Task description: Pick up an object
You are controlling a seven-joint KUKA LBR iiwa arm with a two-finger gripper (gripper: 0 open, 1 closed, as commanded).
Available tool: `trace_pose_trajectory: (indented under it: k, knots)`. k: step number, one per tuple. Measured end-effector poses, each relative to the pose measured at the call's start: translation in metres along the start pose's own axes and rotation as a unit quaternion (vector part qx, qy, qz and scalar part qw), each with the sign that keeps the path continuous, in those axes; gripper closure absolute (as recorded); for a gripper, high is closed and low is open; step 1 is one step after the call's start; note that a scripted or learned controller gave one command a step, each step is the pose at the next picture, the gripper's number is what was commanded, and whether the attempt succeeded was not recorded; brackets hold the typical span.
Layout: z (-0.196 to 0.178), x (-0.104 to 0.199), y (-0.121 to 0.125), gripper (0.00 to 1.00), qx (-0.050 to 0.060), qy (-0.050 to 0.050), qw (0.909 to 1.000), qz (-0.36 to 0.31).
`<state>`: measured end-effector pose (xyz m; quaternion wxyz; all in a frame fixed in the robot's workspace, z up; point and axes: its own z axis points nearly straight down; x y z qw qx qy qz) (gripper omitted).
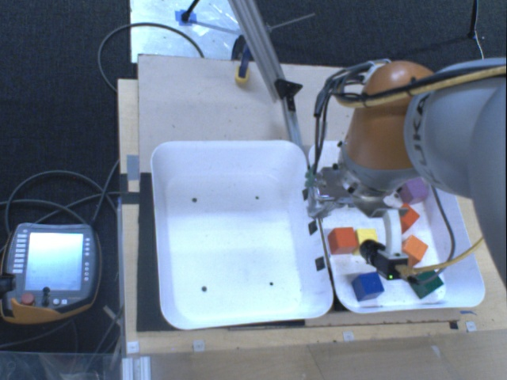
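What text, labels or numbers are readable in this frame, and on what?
None can be read.
Teach pendant: its screen is washed out bright, and the buttons and any markings are too small and blurred.
Coloured blocks in the right bin: no print is visible on the orange block or the blue block.

Grey arm (pixel 459 125) reaching in from the right, orange-banded wrist (pixel 384 125) bent downward
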<state>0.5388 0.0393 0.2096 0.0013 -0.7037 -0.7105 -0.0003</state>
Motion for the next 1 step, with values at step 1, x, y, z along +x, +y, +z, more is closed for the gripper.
trace_pose_trajectory:
  k: [1]
  knots:
    - [-0.0086,0.0523,-0.0309,1.0,0.0,0.001,1.0,-0.001]
